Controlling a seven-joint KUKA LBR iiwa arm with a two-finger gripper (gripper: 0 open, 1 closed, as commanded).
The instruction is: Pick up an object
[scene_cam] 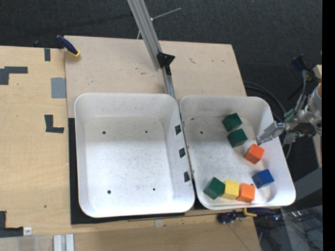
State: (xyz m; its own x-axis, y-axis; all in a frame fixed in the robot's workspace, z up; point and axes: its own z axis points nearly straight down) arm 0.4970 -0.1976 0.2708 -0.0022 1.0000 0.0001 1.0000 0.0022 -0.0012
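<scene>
Nearest the counter's [31,140] front edge, in the right bin [209,114], three cubes lie in a touching row: a green cube [213,187], a yellow cube [231,189] and an orange cube [246,192]. Just beyond them, toward the bin's right wall, sits a blue cube [263,178]. Farther back lies a second orange cube [254,153], and behind it two dark green cubes, one [237,137] just in front of the other [232,122], near the bin's far side. The gripper [268,133] hangs over the right wall of this bin, just above and right of the second orange cube, with nothing seen between the jaws; whether they stand wide or narrow I cannot tell. The left bin [84,140] lies beside it. A metal pole [146,25] slants up past the counter's far edge.
</scene>
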